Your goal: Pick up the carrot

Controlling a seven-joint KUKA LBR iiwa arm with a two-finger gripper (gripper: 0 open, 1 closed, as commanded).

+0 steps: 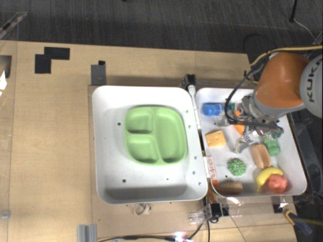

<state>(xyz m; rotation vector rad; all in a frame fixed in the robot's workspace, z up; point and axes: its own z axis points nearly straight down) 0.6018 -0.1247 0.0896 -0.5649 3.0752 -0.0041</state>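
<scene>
The carrot (pixel 239 129) shows as a small orange piece in the upper middle of the right bin (pixel 298 178), mostly hidden under the wrist. My gripper (pixel 248 135) hangs low right over it, reaching in from the right below the orange band. Its metal parts overlap the carrot's right end, and I cannot make out whether the carrot is held.
Around the carrot lie a blue item (pixel 212 108), a yellow cheese wedge (pixel 215 138), a green round piece (pixel 236 166), a sausage (pixel 261 156), a banana (pixel 269 174), a red fruit (pixel 277 184) and a brown piece (pixel 231 187). A green divided plate (pixel 155 134) sits in the left bin (pixel 108 178).
</scene>
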